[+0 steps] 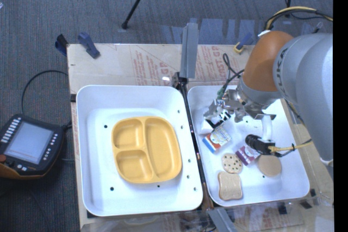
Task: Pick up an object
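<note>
Nearest you in the right bin (296,185) lie a toast-shaped piece (230,186), a dotted cookie (231,163) and a tan disc (269,166). Just beyond them you see a purple packet (248,155) and a small carton (216,137) with red and blue on it; its print is too small to read. The gripper (220,113) hangs right over that carton's far edge, and you cannot tell how its claw is set. In the left bin (87,117) sits a yellow divided tray (146,149). Red lettering on the far board (136,65) is illegible.

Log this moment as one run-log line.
arm: over right bin | tool: low above snack packet | grasp: none seen | left bin: yellow divided tray
</note>
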### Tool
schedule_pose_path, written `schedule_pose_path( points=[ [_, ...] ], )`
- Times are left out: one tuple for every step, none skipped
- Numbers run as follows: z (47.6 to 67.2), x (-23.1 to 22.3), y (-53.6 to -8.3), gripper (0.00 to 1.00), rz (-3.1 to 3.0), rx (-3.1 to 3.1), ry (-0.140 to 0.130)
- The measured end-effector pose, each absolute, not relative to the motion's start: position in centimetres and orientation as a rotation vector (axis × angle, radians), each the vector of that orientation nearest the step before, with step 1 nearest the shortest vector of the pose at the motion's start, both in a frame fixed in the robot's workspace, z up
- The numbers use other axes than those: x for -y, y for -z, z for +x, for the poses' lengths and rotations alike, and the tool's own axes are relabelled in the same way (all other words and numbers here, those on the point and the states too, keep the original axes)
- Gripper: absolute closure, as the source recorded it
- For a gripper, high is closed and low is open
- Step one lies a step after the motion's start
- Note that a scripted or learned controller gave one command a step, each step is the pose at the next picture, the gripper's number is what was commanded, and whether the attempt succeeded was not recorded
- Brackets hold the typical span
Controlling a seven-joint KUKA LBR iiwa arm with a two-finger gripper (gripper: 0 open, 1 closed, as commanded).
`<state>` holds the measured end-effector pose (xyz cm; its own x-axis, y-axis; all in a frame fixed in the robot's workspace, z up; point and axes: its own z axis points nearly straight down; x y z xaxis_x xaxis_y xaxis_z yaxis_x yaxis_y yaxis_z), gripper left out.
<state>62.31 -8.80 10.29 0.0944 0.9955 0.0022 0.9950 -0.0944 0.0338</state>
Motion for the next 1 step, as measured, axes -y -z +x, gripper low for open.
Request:
schedule_pose_path(
  points=[
    [62.06,8.76,-10.27,0.0,2.282,-2.122,-0.038]
  ],
)
